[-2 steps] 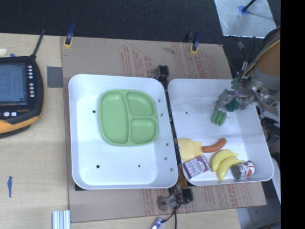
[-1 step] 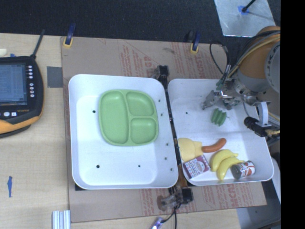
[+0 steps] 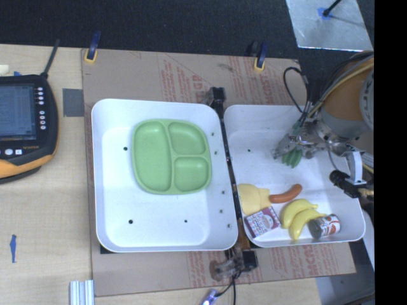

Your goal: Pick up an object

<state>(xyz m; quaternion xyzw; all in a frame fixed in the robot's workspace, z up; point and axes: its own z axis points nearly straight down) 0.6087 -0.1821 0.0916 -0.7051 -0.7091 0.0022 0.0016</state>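
Observation:
My gripper (image 3: 289, 151) hangs low over the upper middle of the right bin (image 3: 254, 129), reaching in from the right. A small dark green object (image 3: 293, 160) lies right at its tip, partly hidden by it; whether it is held is unclear. Along the bin's front lie a yellow wedge-shaped piece (image 3: 252, 199), a red-orange sausage (image 3: 285, 194), a yellow banana bunch (image 3: 300, 213), a small can on its side (image 3: 325, 226) and a red and white packet (image 3: 262, 222).
The left bin (image 3: 114, 189) holds a light green divided plate (image 3: 172, 156). A teach pendant (image 3: 22, 126) rests on the bench at far left. Black cables (image 3: 346, 184) hang by the arm at the right bin's right edge.

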